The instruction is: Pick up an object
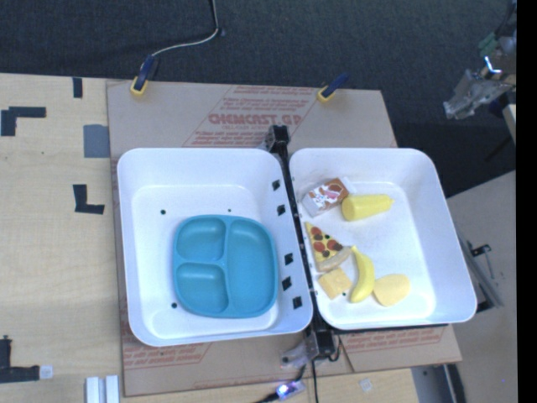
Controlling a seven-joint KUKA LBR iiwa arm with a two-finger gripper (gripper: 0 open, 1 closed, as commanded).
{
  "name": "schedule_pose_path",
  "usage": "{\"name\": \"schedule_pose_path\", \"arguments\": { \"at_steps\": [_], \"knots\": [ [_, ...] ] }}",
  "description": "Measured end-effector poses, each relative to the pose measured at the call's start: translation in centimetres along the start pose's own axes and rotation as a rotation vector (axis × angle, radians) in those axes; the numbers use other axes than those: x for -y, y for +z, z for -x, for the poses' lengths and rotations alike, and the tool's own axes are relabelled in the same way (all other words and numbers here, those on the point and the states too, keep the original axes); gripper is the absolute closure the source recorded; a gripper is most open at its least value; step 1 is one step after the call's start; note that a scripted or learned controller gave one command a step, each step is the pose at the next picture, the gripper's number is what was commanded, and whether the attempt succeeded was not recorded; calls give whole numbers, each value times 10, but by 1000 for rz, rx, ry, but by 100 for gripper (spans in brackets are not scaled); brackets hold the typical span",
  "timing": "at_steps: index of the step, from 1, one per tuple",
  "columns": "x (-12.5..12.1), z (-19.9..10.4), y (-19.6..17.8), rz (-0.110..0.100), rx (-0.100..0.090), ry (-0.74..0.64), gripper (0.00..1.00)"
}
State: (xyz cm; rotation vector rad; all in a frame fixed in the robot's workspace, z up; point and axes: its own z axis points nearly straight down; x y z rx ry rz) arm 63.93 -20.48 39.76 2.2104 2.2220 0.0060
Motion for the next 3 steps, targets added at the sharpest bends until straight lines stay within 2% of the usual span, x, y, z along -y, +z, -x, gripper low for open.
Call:
{"name": "schedule_pose_path", "arguments": {
  "at_steps": [1, 2, 3],
  "knots": [
    [7, 17, -148, 9, 5, 4, 100],
    [5, 18, 25, -23, -6, 5, 100],
    [-31, 18, -77, 3, 2, 1, 100]
  ]
}}
